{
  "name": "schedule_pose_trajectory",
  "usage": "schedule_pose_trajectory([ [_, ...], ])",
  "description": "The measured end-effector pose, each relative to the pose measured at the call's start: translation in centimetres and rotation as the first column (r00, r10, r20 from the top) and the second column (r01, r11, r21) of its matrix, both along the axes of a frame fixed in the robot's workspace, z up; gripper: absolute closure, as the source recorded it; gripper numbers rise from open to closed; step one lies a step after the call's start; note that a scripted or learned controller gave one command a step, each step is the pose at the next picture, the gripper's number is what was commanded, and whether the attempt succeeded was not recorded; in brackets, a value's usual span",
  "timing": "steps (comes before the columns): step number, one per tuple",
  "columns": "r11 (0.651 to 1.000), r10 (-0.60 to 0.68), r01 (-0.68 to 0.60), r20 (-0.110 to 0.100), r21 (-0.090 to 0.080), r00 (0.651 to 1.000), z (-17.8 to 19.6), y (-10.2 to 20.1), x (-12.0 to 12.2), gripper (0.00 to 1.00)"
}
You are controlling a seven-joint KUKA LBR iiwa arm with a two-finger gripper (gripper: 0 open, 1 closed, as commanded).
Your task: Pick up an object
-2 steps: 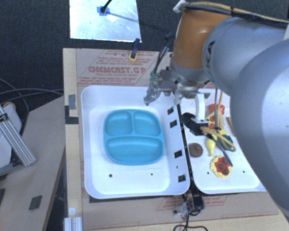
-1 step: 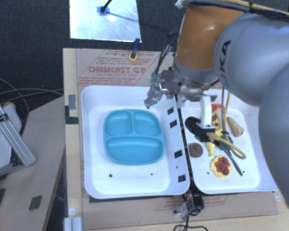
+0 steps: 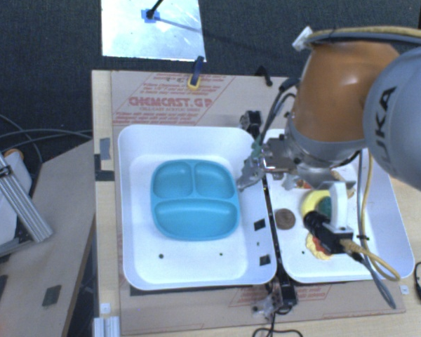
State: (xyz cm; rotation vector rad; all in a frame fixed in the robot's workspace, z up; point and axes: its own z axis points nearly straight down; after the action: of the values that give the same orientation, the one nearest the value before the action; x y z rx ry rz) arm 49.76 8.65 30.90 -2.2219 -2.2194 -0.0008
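Near edge, lower centre of frame: a tangle of cables and clips (image 3: 277,302) hangs off the bench front where the two bins meet.

Right bin (image 3: 400,255), lower right: a brown disc (image 3: 285,219) lies on the floor close to the dividing wall. Just right of it sits a yellow object with a green patch (image 3: 316,204), and a further yellow-and-red object (image 3: 317,246) lies nearer the front. Both are partly covered by a black-and-white fitting (image 3: 331,223) and a yellow cable (image 3: 368,255) coming off the arm.

Left bin (image 3: 137,272), centre of frame: a blue divided plate (image 3: 194,199) with three compartments lies flat, well apart from the objects in the right bin.

The gripper (image 3: 256,166) hangs over the shared wall between the bins, just beside the plate's upper right corner. Its metal parts are small and blurred; cannot tell how far the fingers are parted, and nothing is visibly held.

The arm's orange band and grey body (image 3: 351,97) block the rear of the right bin.

Far, upper left: a shiny square sheet (image 3: 151,20) on dark flooring.
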Motion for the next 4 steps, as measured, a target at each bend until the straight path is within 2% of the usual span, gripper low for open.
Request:
schedule_pose_trajectory([
  [1, 1.000, 0.008, -0.008, 0.005, 0.000, 1.000, 1.0, 0.2, 0.4, 1.00],
  [2, 1.000, 0.007, -0.007, 0.012, 0.002, 1.000, 10.1, 0.6, -1.1, 1.00],
  [4, 1.000, 0.018, -0.018, 0.011, 0.000, 1.000, 11.8, 0.6, -0.9, 1.00],
])
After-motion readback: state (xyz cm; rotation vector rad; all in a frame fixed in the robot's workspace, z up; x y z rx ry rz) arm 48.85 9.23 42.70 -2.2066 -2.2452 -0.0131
